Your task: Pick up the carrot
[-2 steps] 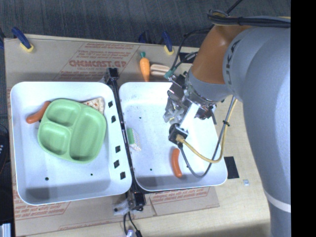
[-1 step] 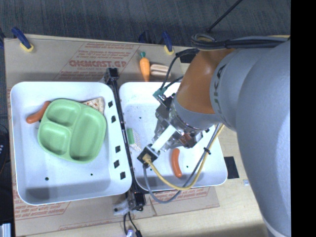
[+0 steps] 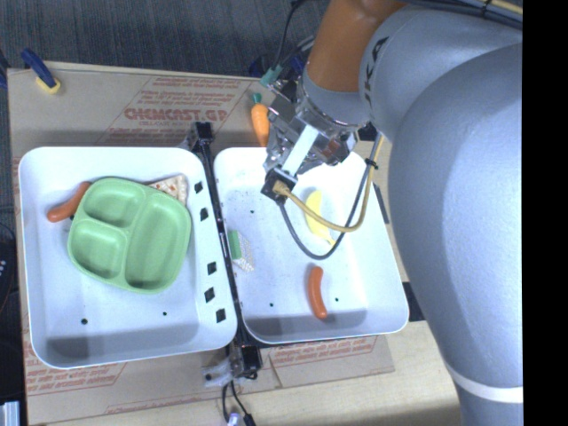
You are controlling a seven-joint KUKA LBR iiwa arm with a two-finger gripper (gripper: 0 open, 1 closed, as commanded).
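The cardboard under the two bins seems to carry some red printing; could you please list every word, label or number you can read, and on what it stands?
"CHEMCAST GP": large red letters on the cardboard sheet, above the left bin.
Smaller red lines above and below that: too blurred to read.
Red print on the cardboard's lower edge: too blurred to read.

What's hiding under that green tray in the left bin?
Poking out from under the green tray: an orange sausage at its left and a cracker-like slice at its top. Anything else beneath is covered.
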